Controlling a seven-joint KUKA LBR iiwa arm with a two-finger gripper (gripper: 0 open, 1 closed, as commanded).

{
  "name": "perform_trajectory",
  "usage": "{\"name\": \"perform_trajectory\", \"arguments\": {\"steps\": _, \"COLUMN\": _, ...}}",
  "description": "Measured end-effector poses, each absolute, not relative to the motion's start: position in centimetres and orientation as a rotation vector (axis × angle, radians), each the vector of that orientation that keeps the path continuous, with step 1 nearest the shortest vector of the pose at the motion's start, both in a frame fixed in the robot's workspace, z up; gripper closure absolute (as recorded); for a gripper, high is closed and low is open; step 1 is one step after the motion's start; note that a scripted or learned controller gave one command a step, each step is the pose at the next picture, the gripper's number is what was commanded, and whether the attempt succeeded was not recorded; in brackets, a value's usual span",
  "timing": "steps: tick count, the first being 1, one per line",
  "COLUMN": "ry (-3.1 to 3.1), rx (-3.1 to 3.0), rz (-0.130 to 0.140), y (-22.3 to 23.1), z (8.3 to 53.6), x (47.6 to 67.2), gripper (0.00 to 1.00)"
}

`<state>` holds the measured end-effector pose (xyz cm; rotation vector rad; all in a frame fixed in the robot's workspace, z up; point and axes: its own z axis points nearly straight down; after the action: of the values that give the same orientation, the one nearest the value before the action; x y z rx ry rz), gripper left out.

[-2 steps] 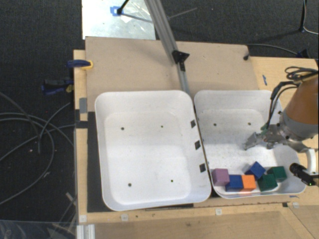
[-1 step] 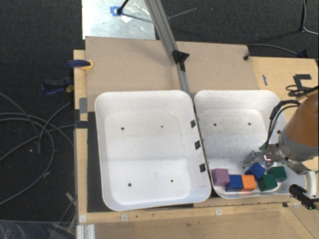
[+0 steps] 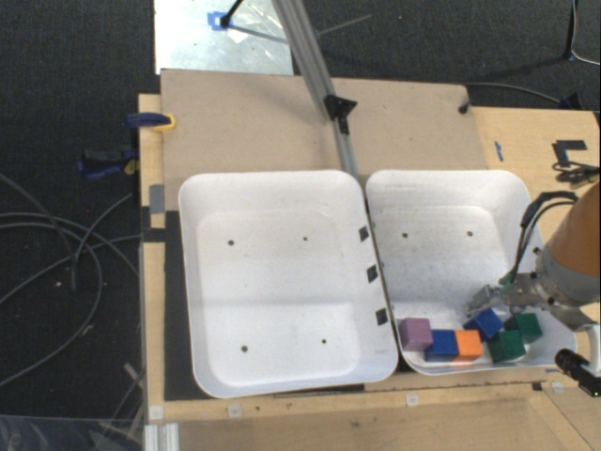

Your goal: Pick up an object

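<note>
I am reaching my tool (image 3: 496, 301) down into the near right corner of the right bin (image 3: 441, 200), hovering it just above the blue block (image 3: 487, 322); from this slanted angle I cannot tell how it is set, released or clenched, and nothing is visibly caught in it. I am aiming there because every object is crowding along that bin's near edge.

Going left to right: the left bin (image 3: 282, 280) is sitting at the tabletop's (image 3: 254, 120) near left part. A grey pole (image 3: 315, 59) is slanting down across the far edge to the seam between the bins, well away from my reach. In the right bin, the purple block (image 3: 415, 333) is lying leftmost on the near edge, then a second blue block (image 3: 442, 344) touching an orange block (image 3: 468, 344), then the blue block under my tool, then two green blocks (image 3: 515, 338) packed toward the corner.

I judge the crowding to be the obstacle: the blocks are pressing against each other and the bin's wall, leaving little room for gripping one cleanly.
</note>
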<state>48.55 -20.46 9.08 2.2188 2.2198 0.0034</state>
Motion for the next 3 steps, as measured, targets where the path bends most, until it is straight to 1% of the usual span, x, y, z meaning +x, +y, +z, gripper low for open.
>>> {"name": "perform_trajectory", "arguments": {"steps": 3, "ry": 2.22, "rx": 2.216, "rz": 0.006, "y": -20.79, "z": 9.1, "x": 48.62, "gripper": 0.0}}
